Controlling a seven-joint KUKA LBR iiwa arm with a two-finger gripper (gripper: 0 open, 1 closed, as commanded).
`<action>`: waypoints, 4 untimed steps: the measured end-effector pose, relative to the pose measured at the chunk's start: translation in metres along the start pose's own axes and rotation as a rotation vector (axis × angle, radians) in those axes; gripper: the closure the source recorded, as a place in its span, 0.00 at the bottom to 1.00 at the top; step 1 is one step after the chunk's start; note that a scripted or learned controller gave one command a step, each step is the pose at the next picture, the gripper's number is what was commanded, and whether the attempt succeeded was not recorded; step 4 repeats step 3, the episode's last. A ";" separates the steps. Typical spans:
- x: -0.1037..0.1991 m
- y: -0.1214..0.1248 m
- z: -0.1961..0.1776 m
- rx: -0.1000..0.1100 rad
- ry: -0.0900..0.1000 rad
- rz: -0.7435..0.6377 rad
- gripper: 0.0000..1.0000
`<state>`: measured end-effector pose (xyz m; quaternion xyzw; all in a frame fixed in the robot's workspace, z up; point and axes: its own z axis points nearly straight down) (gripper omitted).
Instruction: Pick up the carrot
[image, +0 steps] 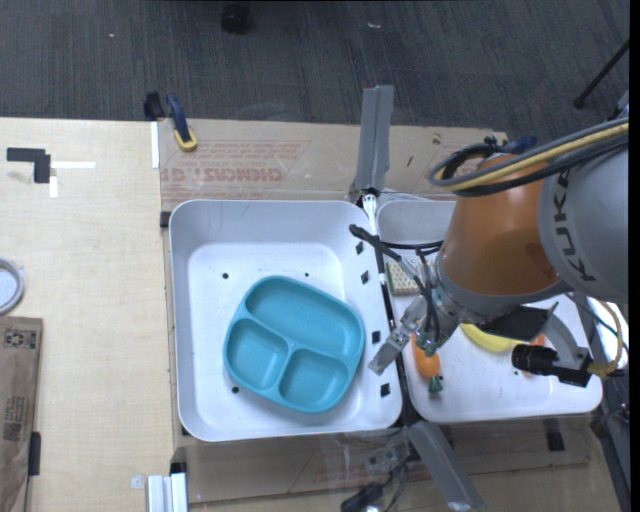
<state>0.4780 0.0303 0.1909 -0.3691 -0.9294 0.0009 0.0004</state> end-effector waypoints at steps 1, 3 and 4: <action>0.011 0.011 0.000 -0.001 0.000 0.005 0.00; 0.021 0.022 -0.021 -0.001 -0.001 0.292 0.00; 0.021 0.022 -0.021 -0.001 -0.001 0.292 0.00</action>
